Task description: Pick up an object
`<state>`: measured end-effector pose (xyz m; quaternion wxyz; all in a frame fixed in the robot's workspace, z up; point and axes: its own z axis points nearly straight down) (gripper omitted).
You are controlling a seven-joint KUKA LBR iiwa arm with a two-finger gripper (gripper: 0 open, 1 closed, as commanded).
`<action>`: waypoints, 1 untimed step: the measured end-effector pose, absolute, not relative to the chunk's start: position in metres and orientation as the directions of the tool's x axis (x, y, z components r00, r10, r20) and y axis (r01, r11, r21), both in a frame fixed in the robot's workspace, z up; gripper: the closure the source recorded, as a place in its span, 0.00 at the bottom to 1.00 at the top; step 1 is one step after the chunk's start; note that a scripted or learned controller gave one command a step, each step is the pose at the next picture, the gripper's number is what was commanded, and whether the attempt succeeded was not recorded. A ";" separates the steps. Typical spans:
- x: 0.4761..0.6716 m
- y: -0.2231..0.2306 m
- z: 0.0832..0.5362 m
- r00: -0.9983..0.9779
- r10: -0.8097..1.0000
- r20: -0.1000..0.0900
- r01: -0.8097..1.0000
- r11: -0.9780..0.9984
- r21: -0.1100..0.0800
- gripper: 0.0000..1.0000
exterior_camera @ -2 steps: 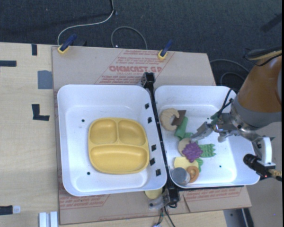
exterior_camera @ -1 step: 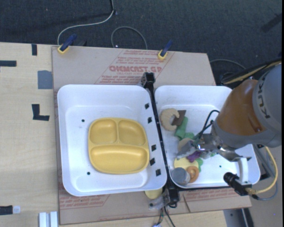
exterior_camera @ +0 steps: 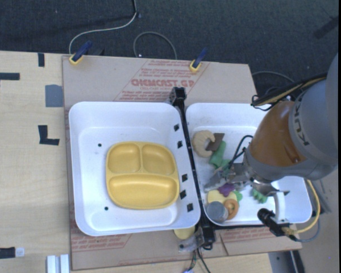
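Reaching into the right shallow white plastic bin [exterior_camera: 298, 209], we have the grey metal claw [exterior_camera: 226, 175] low over a heap of small toys; we judge this the descent before a grasp. We cannot tell whether it is apart or together. At its 7 o'clock lie a pale yellow round piece [exterior_camera: 215, 197] and an orange ring [exterior_camera: 234, 207], touching. Next calls for closing on one piece and lifting.

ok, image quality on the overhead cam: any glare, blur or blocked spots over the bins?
Camera view: light is even, shadows soft. The left bin is bright white but its rim reads clearly, and the yellow tray is sharp, without glare. The arm covers much of the right bin. The small objects around the gripper are cluttered and hard to separate.
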<state>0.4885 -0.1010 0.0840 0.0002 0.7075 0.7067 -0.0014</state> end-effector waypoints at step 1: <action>0.491 -0.101 0.098 0.000 1.000 -0.002 1.000 0.000 0.006 1.00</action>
